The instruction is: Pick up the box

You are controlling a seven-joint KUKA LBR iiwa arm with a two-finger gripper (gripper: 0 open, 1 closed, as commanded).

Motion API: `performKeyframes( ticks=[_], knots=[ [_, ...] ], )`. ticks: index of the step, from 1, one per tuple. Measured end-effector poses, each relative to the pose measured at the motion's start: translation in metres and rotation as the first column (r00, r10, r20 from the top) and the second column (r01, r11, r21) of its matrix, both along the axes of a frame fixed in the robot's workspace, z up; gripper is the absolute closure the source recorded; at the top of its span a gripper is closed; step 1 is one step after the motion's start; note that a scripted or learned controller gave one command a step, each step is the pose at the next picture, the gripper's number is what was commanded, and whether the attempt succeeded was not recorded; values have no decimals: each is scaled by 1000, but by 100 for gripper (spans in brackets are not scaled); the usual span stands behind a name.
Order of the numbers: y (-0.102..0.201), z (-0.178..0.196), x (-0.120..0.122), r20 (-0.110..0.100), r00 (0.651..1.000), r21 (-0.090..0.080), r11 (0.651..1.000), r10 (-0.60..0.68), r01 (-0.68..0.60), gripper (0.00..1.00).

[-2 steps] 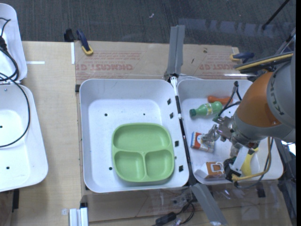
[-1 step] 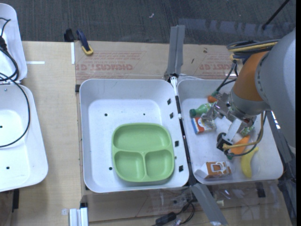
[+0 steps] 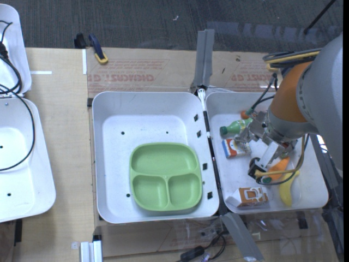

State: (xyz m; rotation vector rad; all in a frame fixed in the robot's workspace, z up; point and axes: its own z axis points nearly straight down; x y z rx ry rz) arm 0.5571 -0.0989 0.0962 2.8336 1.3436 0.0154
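Two boxes lie in the right bin (image 3: pixel 311 201). A small white box with red and blue print (image 3: pixel 231 148) rests near the bin's left wall, below a green bottle (image 3: pixel 234 127). An orange and white carton (image 3: pixel 253 196) sits flat at the front edge. My gripper (image 3: pixel 245 140) hangs low over the bin's middle, right beside the small printed box and touching or nearly touching its right end. Nothing is visibly held between the fingers. The grey arm with its orange band (image 3: pixel 289 100) covers the bin's right rear part.
A yellow banana (image 3: pixel 286 192) and an orange carrot-like piece (image 3: pixel 279 165) lie at the right bin's front right. The left bin (image 3: pixel 109 124) holds a green divided plate (image 3: pixel 165 176). A grey post (image 3: pixel 204 59) stands behind the divider between the bins.
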Motion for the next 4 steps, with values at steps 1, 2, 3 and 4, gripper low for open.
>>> performKeyframes(
  ticks=[1, 2, 3, 4],
  knots=[
    [-3, 0, 57, -41, 987, 7, 987, -158, 159, 0],
    [-16, 181, 71, -17, 982, -2, 982, -187, 187, 0],
    [65, 92, 57, -19, 992, 0, 992, -127, 127, 0],
    [64, 93, 58, -18, 992, 0, 992, -128, 128, 0]
  ],
)
